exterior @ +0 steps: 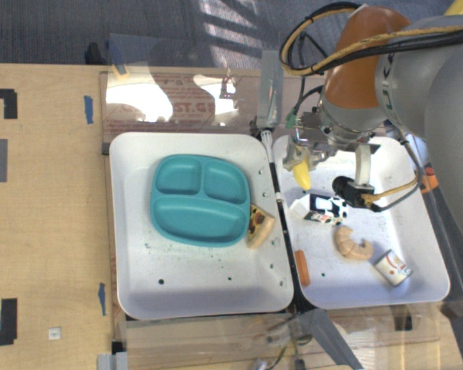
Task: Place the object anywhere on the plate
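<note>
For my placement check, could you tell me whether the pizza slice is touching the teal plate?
Touching: the camera view shows the pizza slice lying against the teal plate at its right rim.

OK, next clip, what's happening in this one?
A grey arm with an orange band reaches in from the right over the right bin, its gripper hanging near that bin's upper left corner. A yellow object sits right at the gripper; whether it is held is hard to tell. A black-and-white toy, a croissant, a small can and an orange stick lie in that bin. The teal plate sits in the left bin, with a pizza slice at its right edge.
</note>
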You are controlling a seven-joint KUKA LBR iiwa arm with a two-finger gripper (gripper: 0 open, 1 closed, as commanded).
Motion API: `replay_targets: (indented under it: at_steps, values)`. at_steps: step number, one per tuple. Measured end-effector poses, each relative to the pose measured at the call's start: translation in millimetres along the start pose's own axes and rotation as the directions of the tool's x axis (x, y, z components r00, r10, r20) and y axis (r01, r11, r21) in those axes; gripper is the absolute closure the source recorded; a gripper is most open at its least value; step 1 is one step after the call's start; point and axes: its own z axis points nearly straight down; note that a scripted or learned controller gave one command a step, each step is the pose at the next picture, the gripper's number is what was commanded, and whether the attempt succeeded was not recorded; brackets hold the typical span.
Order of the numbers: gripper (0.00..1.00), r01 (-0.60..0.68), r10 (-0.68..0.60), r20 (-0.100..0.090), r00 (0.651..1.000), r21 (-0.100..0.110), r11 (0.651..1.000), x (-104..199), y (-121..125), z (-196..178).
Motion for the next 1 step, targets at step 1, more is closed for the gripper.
replay_targets:
  at_steps: [1]
  values:
    - [1.0,-0.07,0.07,0.0,0.998,0.002,0.998,59.2,-39.1,0.8]
